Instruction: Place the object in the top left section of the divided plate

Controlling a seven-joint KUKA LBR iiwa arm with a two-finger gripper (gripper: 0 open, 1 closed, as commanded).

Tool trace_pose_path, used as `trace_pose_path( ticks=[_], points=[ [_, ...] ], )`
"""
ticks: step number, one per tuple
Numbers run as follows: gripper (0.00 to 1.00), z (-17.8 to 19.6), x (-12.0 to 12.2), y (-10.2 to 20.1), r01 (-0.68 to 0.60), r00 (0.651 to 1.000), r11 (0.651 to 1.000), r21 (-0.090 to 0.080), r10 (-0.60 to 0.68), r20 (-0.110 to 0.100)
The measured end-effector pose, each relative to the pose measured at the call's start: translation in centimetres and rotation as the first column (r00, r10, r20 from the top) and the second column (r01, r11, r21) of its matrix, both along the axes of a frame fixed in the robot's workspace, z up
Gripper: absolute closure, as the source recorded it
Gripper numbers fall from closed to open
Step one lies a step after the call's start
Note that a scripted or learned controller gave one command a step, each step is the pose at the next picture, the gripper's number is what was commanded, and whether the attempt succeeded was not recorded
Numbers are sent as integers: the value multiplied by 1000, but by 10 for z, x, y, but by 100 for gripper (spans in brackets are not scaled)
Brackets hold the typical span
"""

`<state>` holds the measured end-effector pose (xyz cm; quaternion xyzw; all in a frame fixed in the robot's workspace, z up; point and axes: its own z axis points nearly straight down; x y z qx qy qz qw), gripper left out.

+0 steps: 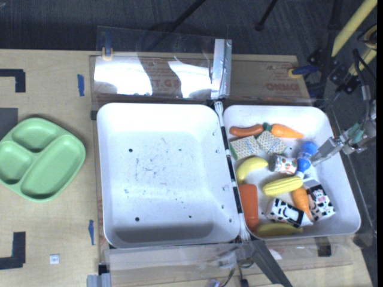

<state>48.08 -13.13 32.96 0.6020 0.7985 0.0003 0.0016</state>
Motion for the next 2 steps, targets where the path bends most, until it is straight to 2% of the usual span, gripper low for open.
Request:
trace_pose_path(
  ticks=[1,2],
  points=[
    [0,-107,-1,74,74,997,997,1,-74,-3],
    [0,-146,-2,180,-52,999,999,2,52,-5]
  ],
)
